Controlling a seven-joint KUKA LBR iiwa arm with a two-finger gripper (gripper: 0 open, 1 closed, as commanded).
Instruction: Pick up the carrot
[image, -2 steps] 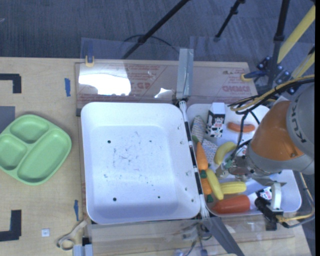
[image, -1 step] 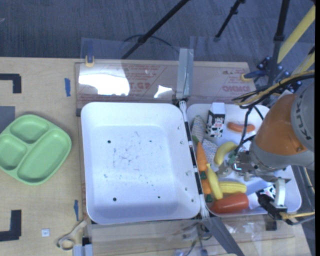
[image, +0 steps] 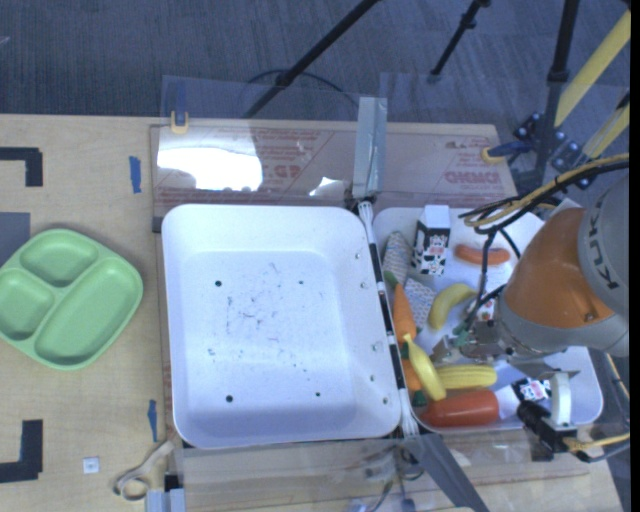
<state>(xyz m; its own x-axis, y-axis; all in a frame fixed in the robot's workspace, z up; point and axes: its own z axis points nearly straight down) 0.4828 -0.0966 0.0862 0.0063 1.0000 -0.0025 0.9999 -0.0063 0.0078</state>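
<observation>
The carrot (image: 402, 314) is a slim orange piece lying lengthwise against the left wall of the right bin (image: 590, 400). A banana (image: 450, 300) lies just to its right and a yellow piece (image: 425, 368) sits at its near end. My gripper (image: 472, 336) hangs low over the middle of that bin, a short way right of the carrot, below the arm's orange band (image: 555, 275). The wrist hides much of the gripper's tip, and nothing can be seen held in it.
The right bin also holds a small milk carton (image: 433, 240), an orange-red sausage (image: 483, 255), a yellow corn-like piece (image: 466, 377) and a red piece (image: 460, 408). The left bin (image: 190, 240) lies beside it. A green divided plate (image: 65, 295) rests on the bench at far left.
</observation>
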